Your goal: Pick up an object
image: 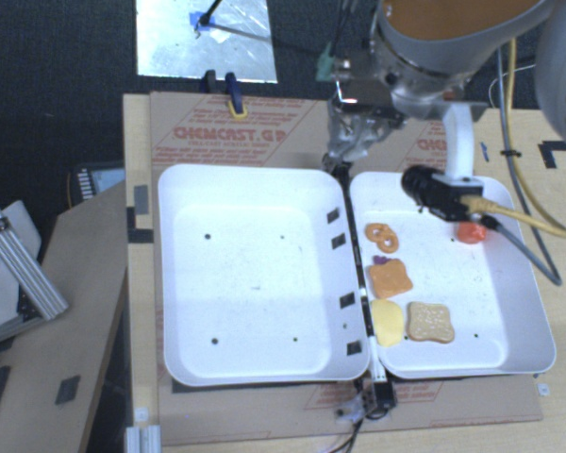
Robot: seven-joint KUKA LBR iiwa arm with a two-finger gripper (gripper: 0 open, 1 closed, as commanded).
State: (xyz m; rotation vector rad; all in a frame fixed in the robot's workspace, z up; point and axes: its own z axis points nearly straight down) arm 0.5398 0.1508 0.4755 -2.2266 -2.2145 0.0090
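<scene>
The gripper hangs over the bins' shared far rim; whether its fingers are parted cannot be told. Pretzel, toast and red piece lie in the right bin. A descent here risks striking the rim.

Bright even light, soft focus, faint shadows

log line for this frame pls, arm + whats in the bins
arm: gripper above rear bin divider | right bin: pretzel, orange piece, yellow piece, toast, red piece | held: nothing seen
</scene>
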